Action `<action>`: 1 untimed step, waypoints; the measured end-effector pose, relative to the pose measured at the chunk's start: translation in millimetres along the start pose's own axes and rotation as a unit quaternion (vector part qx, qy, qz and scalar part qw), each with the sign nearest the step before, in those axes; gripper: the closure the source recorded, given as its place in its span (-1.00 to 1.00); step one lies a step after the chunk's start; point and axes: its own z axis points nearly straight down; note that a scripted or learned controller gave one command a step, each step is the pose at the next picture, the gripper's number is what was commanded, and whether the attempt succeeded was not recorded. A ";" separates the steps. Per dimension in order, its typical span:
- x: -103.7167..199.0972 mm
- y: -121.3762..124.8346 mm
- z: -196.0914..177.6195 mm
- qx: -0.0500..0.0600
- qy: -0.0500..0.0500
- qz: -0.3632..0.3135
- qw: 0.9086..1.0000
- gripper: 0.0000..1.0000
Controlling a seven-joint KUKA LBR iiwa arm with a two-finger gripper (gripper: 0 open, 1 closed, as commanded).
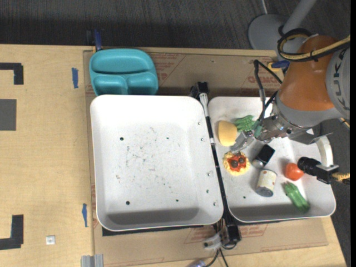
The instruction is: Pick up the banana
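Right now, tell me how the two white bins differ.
The left bin is larger in the picture and its floor shows only scuffs and small dark dots; the right bin looks smaller and holds a cluster of toy foods and other small items. The arm's gripper reaches into the right bin, not the left bin. Both are shallow, white, with rounded corners, sitting side by side.

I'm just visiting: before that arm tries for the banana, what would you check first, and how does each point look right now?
1. A yellow thing that may be the banana lies in the right bin: ok.
2. Certain it is the banana: cannot tell.
3. Claw close beside it: ok.
4. Claw open: cannot tell.
5. Space around target: not ok; a green toy and a yellow-and-red toy crowd it.
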 end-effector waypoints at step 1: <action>58.9 -16.0 13.5 0.002 0.001 -0.054 0.999 -1.00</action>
